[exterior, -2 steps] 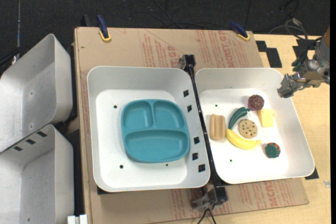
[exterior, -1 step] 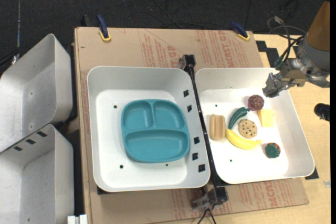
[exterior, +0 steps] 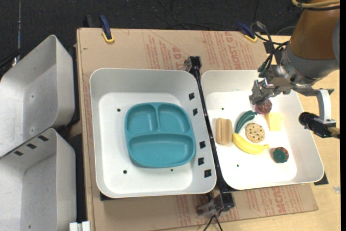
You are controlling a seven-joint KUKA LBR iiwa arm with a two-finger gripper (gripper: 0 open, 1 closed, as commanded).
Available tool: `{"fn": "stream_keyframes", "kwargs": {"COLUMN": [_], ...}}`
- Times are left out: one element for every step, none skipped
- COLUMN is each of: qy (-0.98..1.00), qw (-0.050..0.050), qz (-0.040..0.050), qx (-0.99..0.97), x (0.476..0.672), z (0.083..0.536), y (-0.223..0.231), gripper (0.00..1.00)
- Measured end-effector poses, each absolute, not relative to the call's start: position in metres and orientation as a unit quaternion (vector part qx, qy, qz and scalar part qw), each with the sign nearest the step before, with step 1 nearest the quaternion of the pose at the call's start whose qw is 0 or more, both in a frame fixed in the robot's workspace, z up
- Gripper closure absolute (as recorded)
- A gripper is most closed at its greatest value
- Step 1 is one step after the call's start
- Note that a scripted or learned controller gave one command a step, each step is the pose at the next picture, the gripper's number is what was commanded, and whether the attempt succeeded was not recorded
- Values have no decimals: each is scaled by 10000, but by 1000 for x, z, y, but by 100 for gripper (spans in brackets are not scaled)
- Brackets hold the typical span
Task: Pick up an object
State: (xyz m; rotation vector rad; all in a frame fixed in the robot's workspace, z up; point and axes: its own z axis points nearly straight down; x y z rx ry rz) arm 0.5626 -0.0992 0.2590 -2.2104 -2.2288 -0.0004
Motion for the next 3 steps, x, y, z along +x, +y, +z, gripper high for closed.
{"fn": "stream_keyframes", "kwargs": {"qy": [-7100,-7098,-7100], "qw": [6,11,6], "qz": [-6,0,-5], "qx": [-7042,-7044,-7042], "x": [563,573,568], "z": [264,251,254], "y": [-45,5,54], "gripper": [100,100,100]}}
